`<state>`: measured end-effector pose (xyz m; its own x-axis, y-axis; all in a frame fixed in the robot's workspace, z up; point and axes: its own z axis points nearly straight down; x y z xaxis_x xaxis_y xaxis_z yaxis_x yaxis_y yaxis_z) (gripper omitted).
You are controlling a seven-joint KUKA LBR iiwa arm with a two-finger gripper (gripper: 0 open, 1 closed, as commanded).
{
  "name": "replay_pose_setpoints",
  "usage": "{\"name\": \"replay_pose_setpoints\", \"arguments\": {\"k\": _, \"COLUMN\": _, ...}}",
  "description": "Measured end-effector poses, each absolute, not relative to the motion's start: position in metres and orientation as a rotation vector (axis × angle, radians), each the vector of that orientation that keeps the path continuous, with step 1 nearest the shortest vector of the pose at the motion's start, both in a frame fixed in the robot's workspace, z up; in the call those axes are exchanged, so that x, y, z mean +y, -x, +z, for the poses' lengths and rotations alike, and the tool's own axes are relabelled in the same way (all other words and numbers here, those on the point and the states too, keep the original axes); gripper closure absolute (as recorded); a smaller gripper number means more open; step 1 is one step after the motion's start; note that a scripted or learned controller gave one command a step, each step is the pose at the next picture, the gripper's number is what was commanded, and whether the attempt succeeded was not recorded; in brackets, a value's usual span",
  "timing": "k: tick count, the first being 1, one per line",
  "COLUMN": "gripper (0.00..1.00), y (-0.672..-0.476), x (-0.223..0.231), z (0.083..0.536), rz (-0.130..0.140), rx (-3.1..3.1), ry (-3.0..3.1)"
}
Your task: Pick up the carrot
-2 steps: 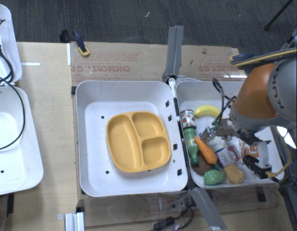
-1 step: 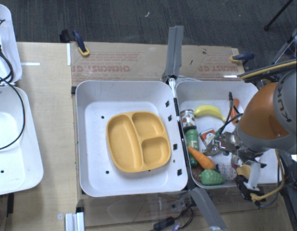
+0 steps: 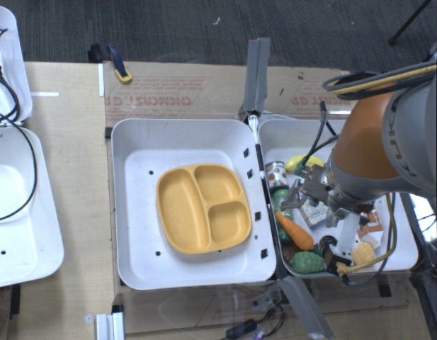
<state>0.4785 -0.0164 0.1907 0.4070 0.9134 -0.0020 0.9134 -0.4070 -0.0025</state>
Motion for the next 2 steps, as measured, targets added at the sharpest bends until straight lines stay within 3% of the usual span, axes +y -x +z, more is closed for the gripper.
{"name": "replay_pose_setpoints", "arguments": {"k": 1, "gripper": 0.0, "y": -0.477, "x": 0.042, "z": 0.191, "rz": 0.006, "rx": -1.751, "ry": 2.607}}
{"name": "replay_pose_setpoints", "arguments": {"k": 2, "gripper": 0.0, "y": -0.477, "x": 0.01, "z": 0.19, "rz": 0.006, "rx": -2.175, "ry": 2.265}}
